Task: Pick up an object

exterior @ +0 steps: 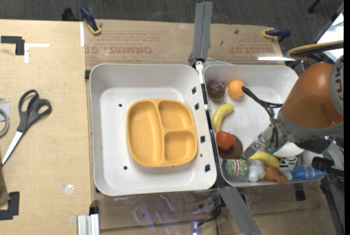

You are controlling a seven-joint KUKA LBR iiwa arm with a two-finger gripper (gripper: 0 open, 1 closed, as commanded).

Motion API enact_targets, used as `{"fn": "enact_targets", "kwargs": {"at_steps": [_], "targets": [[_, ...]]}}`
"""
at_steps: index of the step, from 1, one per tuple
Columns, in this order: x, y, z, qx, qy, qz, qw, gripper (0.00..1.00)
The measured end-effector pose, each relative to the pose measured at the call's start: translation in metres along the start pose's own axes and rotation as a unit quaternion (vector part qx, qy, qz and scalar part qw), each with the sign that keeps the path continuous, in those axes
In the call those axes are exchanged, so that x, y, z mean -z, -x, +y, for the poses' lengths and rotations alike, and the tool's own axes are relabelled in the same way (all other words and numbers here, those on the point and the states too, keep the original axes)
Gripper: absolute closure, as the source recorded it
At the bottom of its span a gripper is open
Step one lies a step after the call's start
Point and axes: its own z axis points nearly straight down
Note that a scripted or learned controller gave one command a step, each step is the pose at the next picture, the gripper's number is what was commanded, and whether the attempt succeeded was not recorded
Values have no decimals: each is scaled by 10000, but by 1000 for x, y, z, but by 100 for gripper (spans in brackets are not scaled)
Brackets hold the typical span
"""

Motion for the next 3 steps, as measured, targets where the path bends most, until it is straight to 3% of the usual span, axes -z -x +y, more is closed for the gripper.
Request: {"fn": "enact_targets", "kwargs": {"at_steps": [1,2,3], "targets": [[3,-8,5,-91,28,-70,9999,0],[16,80,81,179,-29,82,9998,0],[-5,60,118,-747,-40,83,9972,0]]}}
